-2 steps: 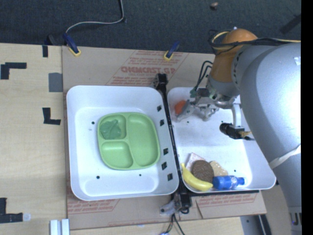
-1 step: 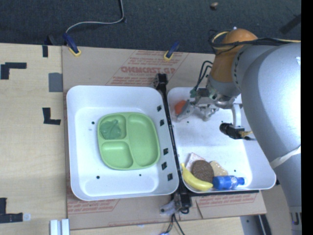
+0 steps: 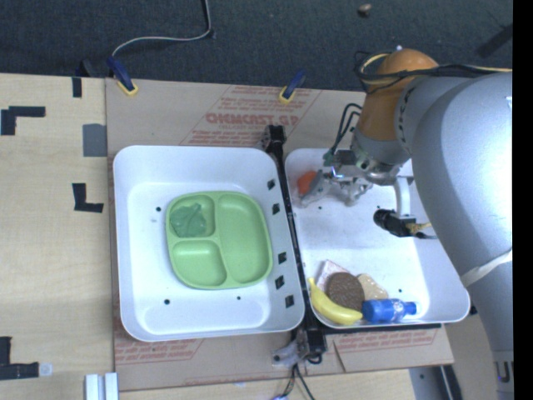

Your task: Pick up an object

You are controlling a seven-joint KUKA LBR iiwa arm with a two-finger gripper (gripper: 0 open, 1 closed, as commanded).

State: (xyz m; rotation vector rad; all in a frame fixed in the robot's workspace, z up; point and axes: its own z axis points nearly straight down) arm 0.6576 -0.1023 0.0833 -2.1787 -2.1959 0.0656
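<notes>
- Orange item (image 3: 306, 181) in the right bin (image 3: 366, 233), beside the hand (image 3: 343, 182); small, probably light.
- Hand's grip state: cannot tell.
- Pinch its middle.

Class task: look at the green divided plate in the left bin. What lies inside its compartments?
The green plate holds one small green lump in its upper-left compartment. Its other two compartments show bare plastic. Whatever is under the lump is covered.

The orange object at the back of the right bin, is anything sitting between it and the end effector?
Nothing visible does. The orange object lies just left of the end effector, with bare bin floor between them.
</notes>
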